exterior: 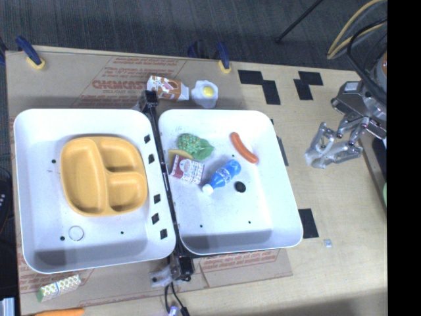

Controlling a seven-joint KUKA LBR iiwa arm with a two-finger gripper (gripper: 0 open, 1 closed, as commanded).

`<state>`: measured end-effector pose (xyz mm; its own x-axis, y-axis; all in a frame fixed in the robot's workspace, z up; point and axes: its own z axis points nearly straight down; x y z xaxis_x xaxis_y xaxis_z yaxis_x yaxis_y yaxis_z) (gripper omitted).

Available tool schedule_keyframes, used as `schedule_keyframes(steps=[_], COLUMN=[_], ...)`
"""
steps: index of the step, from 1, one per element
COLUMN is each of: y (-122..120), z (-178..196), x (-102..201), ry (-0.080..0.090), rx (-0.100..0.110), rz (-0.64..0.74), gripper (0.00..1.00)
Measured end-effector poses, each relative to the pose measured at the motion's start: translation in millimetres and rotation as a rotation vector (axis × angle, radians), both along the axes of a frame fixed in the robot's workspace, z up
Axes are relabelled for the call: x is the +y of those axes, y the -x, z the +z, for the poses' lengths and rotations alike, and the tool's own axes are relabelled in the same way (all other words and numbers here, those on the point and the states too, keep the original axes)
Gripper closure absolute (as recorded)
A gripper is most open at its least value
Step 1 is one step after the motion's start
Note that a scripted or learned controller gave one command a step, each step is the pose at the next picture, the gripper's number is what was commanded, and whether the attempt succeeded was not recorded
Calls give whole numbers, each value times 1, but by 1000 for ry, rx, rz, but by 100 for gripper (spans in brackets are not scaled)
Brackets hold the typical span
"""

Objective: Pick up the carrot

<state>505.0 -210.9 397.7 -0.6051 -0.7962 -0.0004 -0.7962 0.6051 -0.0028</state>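
The carrot point(243, 147), a short orange-red stick, lies slanted on the floor of the right bin point(276, 203), in its upper right part, apart from the other items. My gripper point(333, 149) hovers over the bare bench to the right of that bin, well clear of its rim and roughly level with the carrot. Its pale fingers point(320, 147) stand spread, open, with nothing between them.
In the right bin lie a green vegetable point(195, 145), a yellow piece point(176, 155), a red-white packet point(187, 170) and a blue bottle point(224, 174). A yellow divided tray point(105, 174) sits in the left bin. A small carton point(164, 87) and a white-yellow item point(205, 92) lie behind the bins.
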Motion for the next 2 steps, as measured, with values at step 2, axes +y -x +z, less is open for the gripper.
schedule_keyframes(steps=[2], y=[-4], z=[-97], x=[3], ry=[0], rx=[0], rz=[110], gripper=[100])
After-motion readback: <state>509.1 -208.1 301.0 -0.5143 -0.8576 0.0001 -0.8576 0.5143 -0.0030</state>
